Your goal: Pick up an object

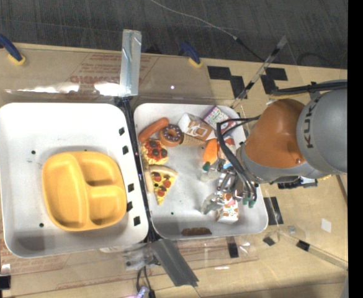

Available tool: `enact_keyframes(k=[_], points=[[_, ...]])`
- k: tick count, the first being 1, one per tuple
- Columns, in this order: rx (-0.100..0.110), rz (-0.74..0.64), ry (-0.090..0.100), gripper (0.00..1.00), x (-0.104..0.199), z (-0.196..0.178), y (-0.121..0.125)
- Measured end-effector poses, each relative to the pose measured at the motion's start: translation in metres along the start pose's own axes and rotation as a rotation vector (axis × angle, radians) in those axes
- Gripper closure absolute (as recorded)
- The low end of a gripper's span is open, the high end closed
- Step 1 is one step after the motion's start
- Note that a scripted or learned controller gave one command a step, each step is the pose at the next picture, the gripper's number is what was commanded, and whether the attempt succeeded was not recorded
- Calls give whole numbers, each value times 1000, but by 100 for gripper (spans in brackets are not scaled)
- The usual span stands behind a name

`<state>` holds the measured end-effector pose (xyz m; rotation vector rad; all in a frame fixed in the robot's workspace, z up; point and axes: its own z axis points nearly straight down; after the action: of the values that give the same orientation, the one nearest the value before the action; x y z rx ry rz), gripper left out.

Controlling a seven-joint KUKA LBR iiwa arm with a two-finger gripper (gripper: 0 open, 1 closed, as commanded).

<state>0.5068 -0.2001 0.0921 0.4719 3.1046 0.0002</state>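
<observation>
My gripper [220, 197] is low in the right bin [187, 223], near its front right corner, under the grey arm with its orange band [274, 138]. A small red and white carton [229, 213] lies directly below and beside it, touching or almost touching it. Just behind the gripper is an orange carrot [210, 149]. Further left lie two pizza slices [162, 182] [154, 151], a chocolate donut [172, 135] and a sausage [152, 129]. A brown carton [198, 129] and a purple box [217, 115] sit at the back of the bin.
The left bin [20, 129] holds a yellow divided plate [84, 188]. A small brown item [197, 231] rests by the right bin's front wall. The arm's body covers the right bin's right rim. Cables run across the bench behind it.
</observation>
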Motion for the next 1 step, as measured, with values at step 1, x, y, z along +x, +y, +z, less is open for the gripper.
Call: enact_keyframes(k=[1], points=[[1,-101,-3,0,-53,-7,5]])
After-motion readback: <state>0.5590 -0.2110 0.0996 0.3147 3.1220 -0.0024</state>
